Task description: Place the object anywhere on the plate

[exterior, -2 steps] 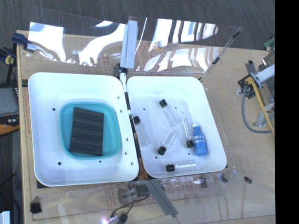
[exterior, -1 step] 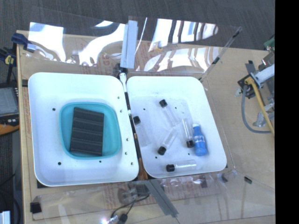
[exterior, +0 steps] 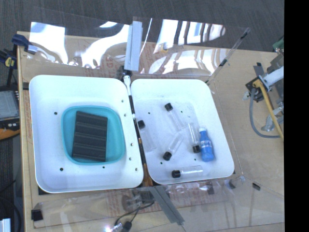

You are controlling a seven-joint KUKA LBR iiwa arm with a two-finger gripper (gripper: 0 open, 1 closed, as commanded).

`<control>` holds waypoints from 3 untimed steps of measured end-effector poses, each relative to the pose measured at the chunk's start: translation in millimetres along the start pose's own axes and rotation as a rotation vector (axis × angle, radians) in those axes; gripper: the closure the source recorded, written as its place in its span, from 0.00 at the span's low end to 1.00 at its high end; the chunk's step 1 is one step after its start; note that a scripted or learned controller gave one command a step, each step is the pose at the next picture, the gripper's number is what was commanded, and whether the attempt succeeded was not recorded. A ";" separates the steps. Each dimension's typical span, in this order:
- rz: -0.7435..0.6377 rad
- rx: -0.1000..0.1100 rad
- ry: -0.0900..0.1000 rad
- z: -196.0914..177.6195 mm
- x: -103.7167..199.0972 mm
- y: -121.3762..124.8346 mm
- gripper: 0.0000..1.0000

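A teal square plate (exterior: 115, 134) lies in the left white bin (exterior: 43, 95). On the plate rests a dark grey ribbed block (exterior: 90, 136), roughly centred and slightly turned. In the right white bin (exterior: 217, 110) lie several clear vials with black caps, among them one near the top (exterior: 170, 109), one by the left wall (exterior: 141, 124) and one at the front (exterior: 186, 172). A blue vial (exterior: 206, 147) lies near that bin's right side, beside a clear vial (exterior: 194, 135).
Clear plastic panels (exterior: 188, 37) stand behind the bins and reflect light. Cables and a bracket (exterior: 264, 88) sit on the bench at the right. A metal strip and wires (exterior: 159, 204) lie in front of the bins.
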State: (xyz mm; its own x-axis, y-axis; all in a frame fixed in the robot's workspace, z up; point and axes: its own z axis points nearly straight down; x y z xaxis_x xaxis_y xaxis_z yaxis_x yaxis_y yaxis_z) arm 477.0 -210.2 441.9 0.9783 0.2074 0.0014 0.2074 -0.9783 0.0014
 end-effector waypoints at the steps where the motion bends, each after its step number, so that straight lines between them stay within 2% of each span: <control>1: 0.000 0.000 0.000 0.1 0.1 -0.1 0.00; 3: -0.001 0.001 0.000 0.2 0.2 -0.3 0.00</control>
State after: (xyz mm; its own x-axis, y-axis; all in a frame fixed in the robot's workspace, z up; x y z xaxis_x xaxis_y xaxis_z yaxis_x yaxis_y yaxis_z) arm 477.1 -209.8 441.7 0.9781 0.2082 0.0010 0.2082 -0.9781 0.0008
